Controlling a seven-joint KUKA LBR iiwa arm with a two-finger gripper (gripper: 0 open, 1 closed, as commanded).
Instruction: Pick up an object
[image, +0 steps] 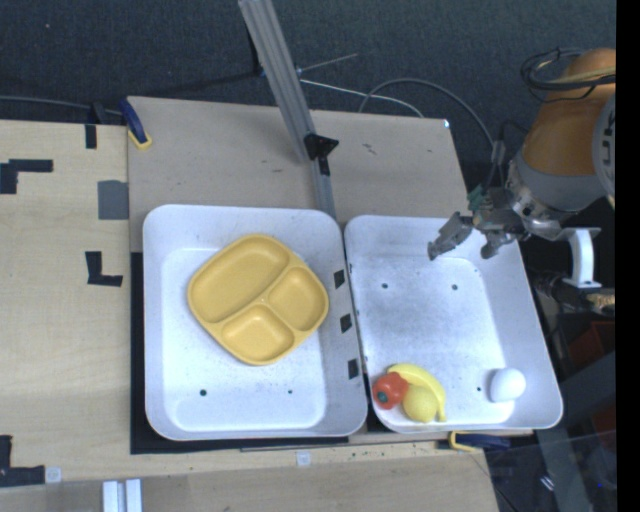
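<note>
My gripper (466, 244) hangs over the far right corner of the right bin (430, 310), open, with nothing between its two dark fingers. At that bin's near edge lies a cluster of toy fruit: a red tomato-like piece (390, 390), a yellow banana (420, 379) and a yellow lemon (423, 404). A small white ball-like object (507, 384) rests in the near right corner. All of these lie well away from the gripper, toward the front of the bin.
The left bin (170, 380) holds a yellow divided plate (257, 298). A grey metal post (290, 90) rises behind the bins, near their dividing wall. Cables trail over the bench at the back right.
</note>
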